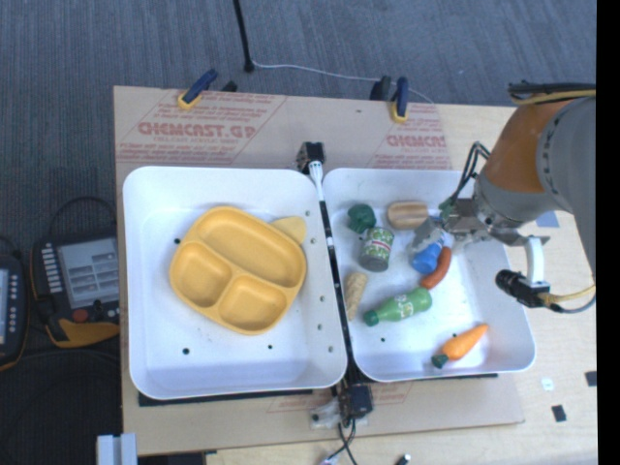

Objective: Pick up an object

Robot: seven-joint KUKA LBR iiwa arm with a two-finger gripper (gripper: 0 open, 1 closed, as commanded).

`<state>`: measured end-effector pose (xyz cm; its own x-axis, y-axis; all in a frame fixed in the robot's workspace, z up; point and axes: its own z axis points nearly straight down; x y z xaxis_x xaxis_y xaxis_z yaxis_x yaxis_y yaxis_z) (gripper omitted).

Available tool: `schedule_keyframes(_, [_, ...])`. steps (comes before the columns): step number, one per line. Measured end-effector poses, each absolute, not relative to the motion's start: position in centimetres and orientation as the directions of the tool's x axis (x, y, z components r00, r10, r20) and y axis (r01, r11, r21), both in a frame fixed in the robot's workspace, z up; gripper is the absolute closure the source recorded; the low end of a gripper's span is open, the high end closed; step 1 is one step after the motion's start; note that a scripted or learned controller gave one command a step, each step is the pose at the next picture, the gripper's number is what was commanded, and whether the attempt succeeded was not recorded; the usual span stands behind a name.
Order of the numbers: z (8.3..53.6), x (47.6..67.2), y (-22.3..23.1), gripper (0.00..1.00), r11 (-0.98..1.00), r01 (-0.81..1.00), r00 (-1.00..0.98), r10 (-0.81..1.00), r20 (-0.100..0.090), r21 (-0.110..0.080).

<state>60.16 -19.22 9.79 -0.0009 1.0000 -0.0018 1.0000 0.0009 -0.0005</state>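
The gripper [433, 231] hangs low in the right bin [509, 356], likely lined up for a grasp; a blue toy [424, 259] and red chili [438, 269] lie just below it. Whether it is apart or clamped I cannot tell.

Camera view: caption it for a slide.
Gripper poised over toy food in the right bin; yellow divided plate in the left.

Cardboard-topped bench [242, 129], two white bins [145, 356] side by side, two clamps [198, 87] at far edge
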Motion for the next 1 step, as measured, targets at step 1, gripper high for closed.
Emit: schedule_keyframes(1, [10.76,60.16,-19.19,1.00,0.001,1.000,-0.001,1.000,-0.002,0.000])
